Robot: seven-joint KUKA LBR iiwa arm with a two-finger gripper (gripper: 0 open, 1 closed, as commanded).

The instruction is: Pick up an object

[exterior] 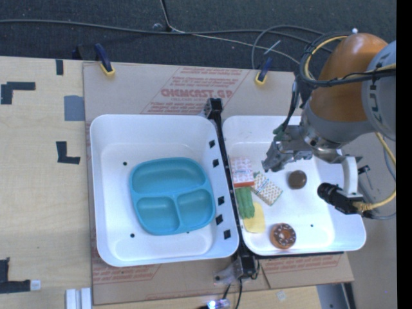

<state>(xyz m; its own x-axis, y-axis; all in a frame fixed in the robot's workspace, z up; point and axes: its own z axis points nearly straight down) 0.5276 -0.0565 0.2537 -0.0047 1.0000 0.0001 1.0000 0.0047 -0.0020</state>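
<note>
The claw (273, 161) hangs over the right bin (335, 237), near the checkered packet (268, 189); its opening cannot be told, and nothing shows in it.

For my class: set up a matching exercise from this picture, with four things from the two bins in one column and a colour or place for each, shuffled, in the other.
Things:
1. divided tray
2. doughnut
3. round brown piece
4. green item

Descriptions:
A. green, lying by the divider between the bins
B. blue, in the left bin
C. brown, right of the patterned packet
D. sprinkled, near the front edge of the right bin

Pairs: 1-B, 2-D, 3-C, 4-A
</note>
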